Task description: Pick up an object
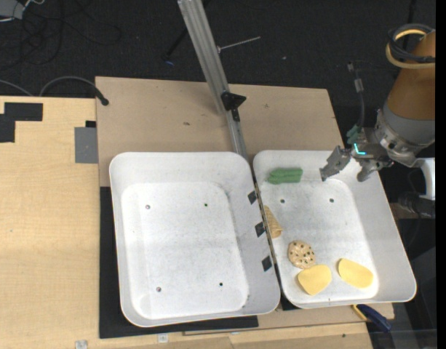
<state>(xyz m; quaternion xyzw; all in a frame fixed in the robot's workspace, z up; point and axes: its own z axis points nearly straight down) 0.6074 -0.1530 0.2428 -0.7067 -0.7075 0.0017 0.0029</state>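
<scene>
My gripper (351,168) hangs over the far right corner of the right bin (375,217), fingers spread open with nothing between them. A green block (284,175) lies at the bin's far left, well to the left of the gripper. Near the front of that bin sit a speckled brown cookie (301,253), a yellow piece (313,279) and a second yellow piece (355,273). A tan object (271,222) rests against the bin's left wall.
The left bin (182,238) stands beside the right one, joined by black clips. A slanted metal rail (208,57) runs from the back down to the gap between the bins. Wooden bench surface lies to the left and behind.
</scene>
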